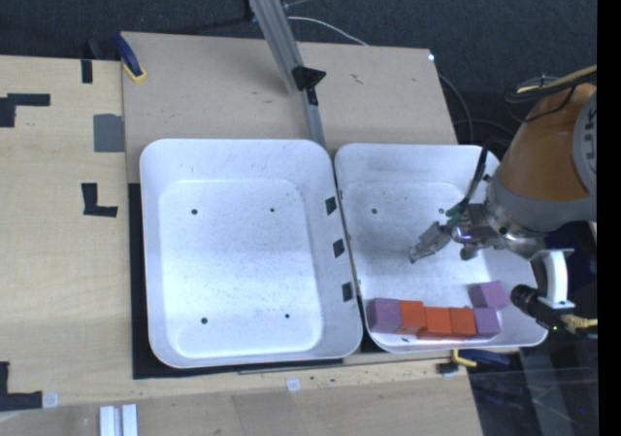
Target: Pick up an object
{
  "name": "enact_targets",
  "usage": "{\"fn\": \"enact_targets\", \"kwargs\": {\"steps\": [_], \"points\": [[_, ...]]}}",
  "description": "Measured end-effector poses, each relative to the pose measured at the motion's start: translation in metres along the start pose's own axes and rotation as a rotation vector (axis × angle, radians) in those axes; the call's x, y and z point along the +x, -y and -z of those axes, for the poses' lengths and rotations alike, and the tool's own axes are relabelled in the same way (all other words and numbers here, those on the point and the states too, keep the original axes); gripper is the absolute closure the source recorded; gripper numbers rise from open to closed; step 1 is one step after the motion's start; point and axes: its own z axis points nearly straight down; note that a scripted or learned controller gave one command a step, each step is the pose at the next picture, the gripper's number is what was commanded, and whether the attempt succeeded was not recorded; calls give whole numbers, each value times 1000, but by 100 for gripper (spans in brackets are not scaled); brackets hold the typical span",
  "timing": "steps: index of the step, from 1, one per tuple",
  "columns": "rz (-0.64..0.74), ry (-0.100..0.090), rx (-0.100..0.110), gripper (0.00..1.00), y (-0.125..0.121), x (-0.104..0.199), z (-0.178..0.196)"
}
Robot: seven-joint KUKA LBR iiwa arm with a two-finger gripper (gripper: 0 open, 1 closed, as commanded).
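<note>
We count two white bins, the left bin (pixel 155 230) and the right bin (pixel 388 167), side by side on the bench. In the right one we count two orange blocks (pixel 412 316) (pixel 462 321) and three purple blocks (pixel 386 314) (pixel 488 294) (pixel 488 322). We see one arm with one gripper (pixel 427 248).

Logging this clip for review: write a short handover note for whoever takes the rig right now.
Gripper: over the right bin, nothing seen between its fingers; open or shut unclear.
Things: purple block, orange blocks and another purple block lie in a row along the right bin's near edge.
Done: nothing lifted yet.
Left: go down on a block, grasp, raise it.
</note>
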Motion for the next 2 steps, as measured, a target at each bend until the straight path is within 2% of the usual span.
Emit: {"fn": "enact_targets", "kwargs": {"steps": [1, 2], "points": [[6, 2, -9, 0, -13, 144, 11], [2, 4, -10, 0, -34, 171, 11]]}}
